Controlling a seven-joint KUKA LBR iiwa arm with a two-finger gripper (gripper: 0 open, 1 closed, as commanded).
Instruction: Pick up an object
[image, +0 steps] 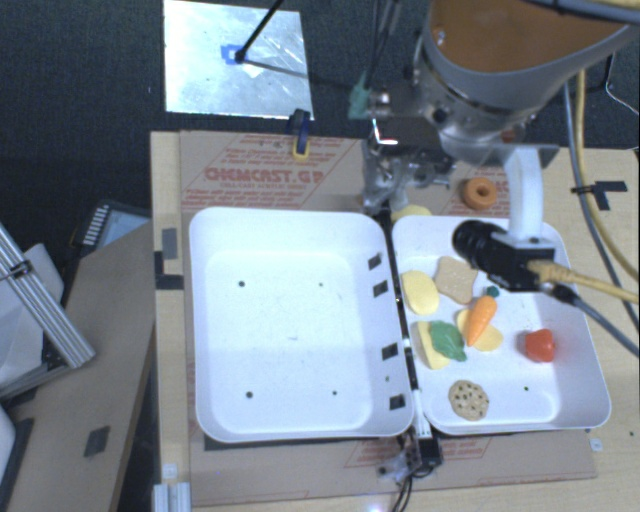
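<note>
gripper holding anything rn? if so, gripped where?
Cannot tell. The gripper sits at the far edge of the right bin, with its tips blurred. The carrot and cookie lie loose.

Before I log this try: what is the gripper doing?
Gripper: above the far edge of the right bin; open or shut cannot be told.
</note>
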